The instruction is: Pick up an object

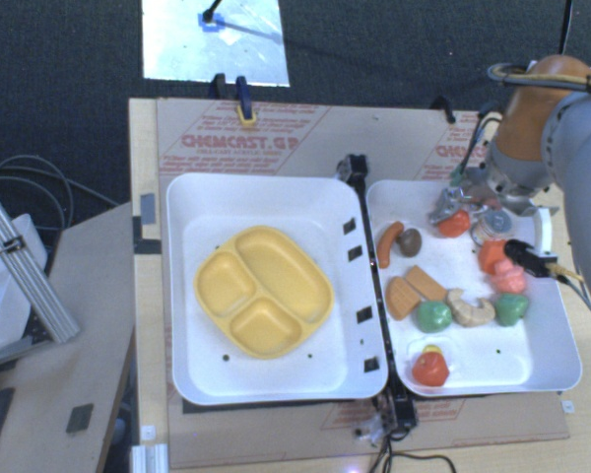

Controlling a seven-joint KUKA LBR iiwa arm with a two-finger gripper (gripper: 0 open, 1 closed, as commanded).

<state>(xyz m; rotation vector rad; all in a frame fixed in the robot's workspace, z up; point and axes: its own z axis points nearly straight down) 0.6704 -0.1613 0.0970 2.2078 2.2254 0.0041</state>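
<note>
I see the arm (561, 116) coming in over the far corner of the right bin (557, 358), and its jaws (453, 205) sit low at an orange-red piece (454, 225) near the bin's far wall; I cannot tell how far apart the jaws stand or whether they grip it. That piece is roundish, so I read no clear long axis on it. Nearer the divider from it lies a sausage (389, 243), its long axis running from the bin's far wall toward the near one, slightly slanted, with a brown ball (411, 242) just beside it. Toward the bin's near wall from the orange-red piece lie two tan wedges (414, 292), a green ball (433, 315) and a red-and-yellow piece (430, 368). The left bin (192, 264) holds a yellow divided plate (263, 290), set at a slant on the table (276, 131).
</note>
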